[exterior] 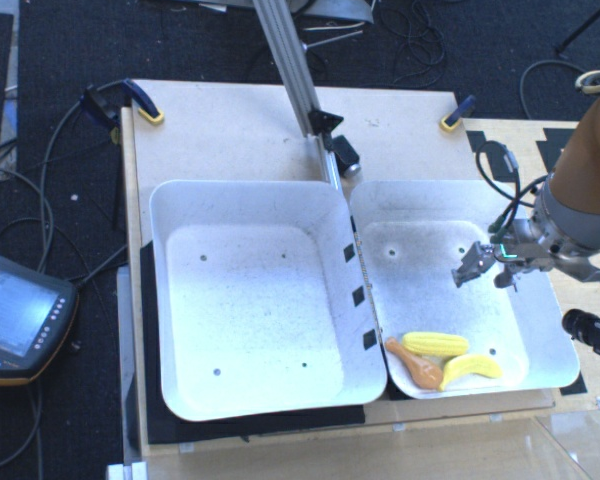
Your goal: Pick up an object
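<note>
Item one, the gripper (483, 266): you will find it over the right bin (420, 243), in the right-hand part of that bin's floor, its dark fingers (469, 267) pointing toward the divider. A small green light glows on the wrist block just behind them. The fingers stand slightly apart with nothing between them; nothing is held.

Item two, the arm (580, 183): it enters from the right edge, with black cable looped along its near side.

Item three, contents of the right bin: three pieces grouped at the near edge, well apart from the gripper and nearer to you than it. A yellow corn cob (436, 344) lies crosswise; a yellow banana (470, 369) lies just beside it, toward the bin's near right corner; an orange carrot-shaped piece (417, 365) lies touching or nearly touching both, its tip pointing toward the divider.

Item four, the left bin (250, 298): white, speckled, set against the right bin along a shared edge.

Item five, surroundings: a slanted aluminium post (292, 63) rises behind the bins, and a handheld control pendant (18, 316) rests on the dark floor at far left.
</note>
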Motion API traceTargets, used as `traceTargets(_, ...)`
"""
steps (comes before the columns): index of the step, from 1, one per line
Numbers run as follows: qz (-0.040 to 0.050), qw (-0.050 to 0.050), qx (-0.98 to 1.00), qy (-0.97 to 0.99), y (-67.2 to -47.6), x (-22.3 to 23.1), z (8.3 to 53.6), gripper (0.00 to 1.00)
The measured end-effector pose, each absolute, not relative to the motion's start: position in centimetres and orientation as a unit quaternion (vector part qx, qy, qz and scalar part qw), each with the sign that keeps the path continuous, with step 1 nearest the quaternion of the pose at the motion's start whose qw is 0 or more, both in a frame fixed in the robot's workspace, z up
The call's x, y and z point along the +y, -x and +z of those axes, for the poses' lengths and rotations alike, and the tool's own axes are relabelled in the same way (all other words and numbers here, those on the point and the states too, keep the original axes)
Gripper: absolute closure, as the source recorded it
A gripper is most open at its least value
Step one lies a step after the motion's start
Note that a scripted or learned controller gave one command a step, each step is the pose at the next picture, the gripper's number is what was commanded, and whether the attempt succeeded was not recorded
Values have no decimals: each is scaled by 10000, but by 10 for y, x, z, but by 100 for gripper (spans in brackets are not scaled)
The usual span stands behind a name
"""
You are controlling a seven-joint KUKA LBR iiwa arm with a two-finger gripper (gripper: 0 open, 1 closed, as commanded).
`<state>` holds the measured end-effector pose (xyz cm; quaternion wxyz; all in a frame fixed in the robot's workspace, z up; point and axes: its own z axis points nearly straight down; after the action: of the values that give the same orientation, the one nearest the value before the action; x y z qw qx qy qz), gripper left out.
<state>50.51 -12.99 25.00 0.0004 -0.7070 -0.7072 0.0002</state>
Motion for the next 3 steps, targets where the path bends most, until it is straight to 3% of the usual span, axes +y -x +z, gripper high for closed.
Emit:
traceTargets(1, 2, 4, -7072, 7070, -505, -130, 250, 0)
traceTargets(3, 15, 22, -7073, 7069, -503, -115, 135, 0)
